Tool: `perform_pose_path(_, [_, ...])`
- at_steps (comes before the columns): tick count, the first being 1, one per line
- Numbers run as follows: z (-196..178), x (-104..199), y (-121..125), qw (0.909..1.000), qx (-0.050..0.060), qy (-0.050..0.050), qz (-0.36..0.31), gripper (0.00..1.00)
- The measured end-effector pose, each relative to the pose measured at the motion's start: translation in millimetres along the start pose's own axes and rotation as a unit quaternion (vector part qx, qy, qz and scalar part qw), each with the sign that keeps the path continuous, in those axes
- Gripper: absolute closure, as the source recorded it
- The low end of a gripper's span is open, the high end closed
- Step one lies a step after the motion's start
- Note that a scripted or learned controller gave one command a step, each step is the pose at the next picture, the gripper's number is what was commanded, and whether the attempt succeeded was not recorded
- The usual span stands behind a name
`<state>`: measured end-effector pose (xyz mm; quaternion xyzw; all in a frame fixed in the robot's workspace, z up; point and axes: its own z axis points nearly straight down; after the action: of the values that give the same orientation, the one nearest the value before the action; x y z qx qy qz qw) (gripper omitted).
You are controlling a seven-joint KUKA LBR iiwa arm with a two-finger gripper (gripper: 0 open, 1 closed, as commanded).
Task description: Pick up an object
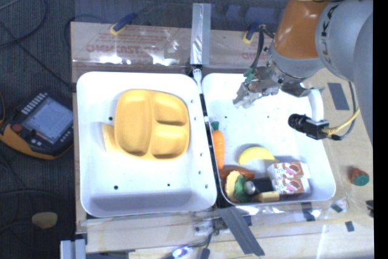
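My gripper [247, 94] hangs over the back of the right bin [315, 130], pointing down and to the left, with nothing visible between its fingers. Below it along the bin's left wall lies an orange carrot [217, 147]. A yellow banana-like piece [256, 155] sits near the bin's middle front. A small carton with a red and white print [289, 178] rests at the front right. A cluster of small toy foods [240, 184], brown, green and black, lies in the front left corner.
The left bin [91, 130] holds a yellow divided tray [151, 123]. A black camera unit [306, 124] juts from the arm over the right bin. A handheld pendant [37, 124] lies on the floor at the left.
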<state>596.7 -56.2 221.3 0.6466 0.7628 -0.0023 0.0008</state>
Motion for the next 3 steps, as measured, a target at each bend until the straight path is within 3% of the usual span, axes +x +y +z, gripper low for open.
perform_pose_path(1, [-9.8, 16.0, -66.8, 0.9998, 0.0, 0.001, -0.021, 1.0])
perform_pose_path(2, [-5.4, 33.4, -63.6, 0.9943, -0.001, 0.001, -0.106, 1.0])
perform_pose_path(3, [-27.6, 20.6, -3.3, 0.9928, -0.001, 0.002, -0.12, 1.0])
